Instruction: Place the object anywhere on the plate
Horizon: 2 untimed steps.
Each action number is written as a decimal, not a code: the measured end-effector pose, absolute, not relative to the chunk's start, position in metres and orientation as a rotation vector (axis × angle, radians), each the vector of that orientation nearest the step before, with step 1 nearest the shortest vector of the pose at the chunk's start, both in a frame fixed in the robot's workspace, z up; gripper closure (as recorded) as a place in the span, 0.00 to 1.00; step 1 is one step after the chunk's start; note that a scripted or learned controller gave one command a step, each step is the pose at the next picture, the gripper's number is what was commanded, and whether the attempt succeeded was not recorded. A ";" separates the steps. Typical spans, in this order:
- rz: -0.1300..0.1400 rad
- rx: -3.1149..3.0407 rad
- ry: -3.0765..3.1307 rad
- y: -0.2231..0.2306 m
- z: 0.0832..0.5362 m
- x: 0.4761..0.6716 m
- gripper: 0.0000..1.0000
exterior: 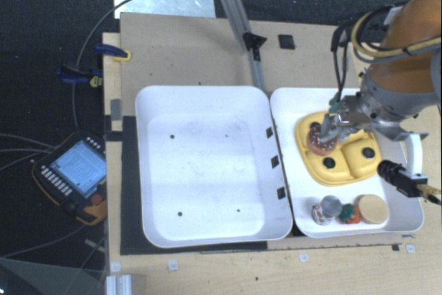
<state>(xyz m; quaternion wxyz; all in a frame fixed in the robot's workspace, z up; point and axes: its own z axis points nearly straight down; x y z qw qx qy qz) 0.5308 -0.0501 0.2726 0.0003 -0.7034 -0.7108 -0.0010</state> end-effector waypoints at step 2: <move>-0.001 -2.209 -2.230 0.055 0.250 0.520 1.00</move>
